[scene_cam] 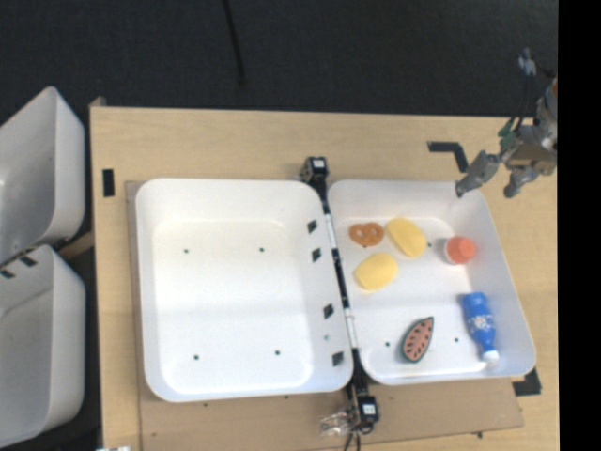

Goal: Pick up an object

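Observation:
The right bin [512, 280] holds several small objects. A brown pretzel [366, 234] lies beside a yellow oval piece [407, 237], with a second yellow rounded piece [376, 272] below them. An orange-red round object [460, 249] sits near the right wall. Further down are a blue bottle with a white cap [480, 324] and a watermelon slice [418, 339]. My gripper [490, 182] hangs over the bin's back right corner, above and right of the orange-red object. It is open, its two fingers spread with nothing between them.
The left bin [150, 280] adjoins the right one along a hinge strip with black clips [331, 271]. A black bracket [449, 150] lies on the bench behind the right bin. Two white moulded shapes [38, 167] stand off the bench's left edge.

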Tool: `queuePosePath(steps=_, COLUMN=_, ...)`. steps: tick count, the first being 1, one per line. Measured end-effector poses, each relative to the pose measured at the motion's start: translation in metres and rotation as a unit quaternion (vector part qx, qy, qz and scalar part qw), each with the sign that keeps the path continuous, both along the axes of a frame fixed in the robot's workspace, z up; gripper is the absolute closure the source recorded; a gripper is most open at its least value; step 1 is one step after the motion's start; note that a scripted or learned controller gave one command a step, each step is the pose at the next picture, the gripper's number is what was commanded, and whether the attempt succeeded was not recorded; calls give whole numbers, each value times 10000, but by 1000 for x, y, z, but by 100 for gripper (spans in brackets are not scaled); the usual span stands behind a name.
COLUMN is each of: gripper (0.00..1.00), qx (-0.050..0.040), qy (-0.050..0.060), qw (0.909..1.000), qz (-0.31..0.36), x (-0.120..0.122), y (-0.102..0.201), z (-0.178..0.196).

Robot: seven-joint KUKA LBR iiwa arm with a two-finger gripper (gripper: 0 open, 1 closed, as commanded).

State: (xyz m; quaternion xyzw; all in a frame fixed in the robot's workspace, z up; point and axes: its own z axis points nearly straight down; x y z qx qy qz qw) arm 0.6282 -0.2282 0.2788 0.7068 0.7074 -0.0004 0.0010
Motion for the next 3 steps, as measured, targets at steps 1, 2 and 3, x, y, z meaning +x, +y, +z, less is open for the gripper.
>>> queuePosePath(steps=1, gripper=0, qx=4, qy=30, qw=10000, qz=-9, x=-29, y=-1, z=-163)
queuePosePath(steps=2, gripper=0, qx=2, qy=-25, qw=10000, qz=26, x=32, y=50, z=-177)
queuePosePath(steps=3, gripper=100, qx=-11, qy=-18, qw=10000, qz=19, x=30, y=46, z=-166)
